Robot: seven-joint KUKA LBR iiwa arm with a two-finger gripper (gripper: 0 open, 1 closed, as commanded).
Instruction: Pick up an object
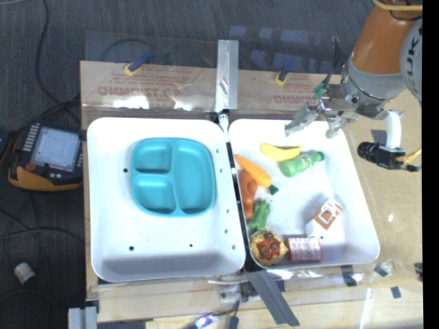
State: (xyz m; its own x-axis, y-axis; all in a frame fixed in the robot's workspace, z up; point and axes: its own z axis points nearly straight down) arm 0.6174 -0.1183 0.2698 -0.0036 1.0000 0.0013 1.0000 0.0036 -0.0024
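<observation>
The gripper [317, 124] hangs over the far edge of the right bin [357, 184], fingers spread and holding nothing. The banana [279, 151] lies just near and left of it, the green bottle [300, 164] touching the banana's near side

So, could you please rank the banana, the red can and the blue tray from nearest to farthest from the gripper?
1. Banana, just below the gripper, right bin.
2. Red can, right bin's near edge.
3. Blue tray, left bin.
</observation>
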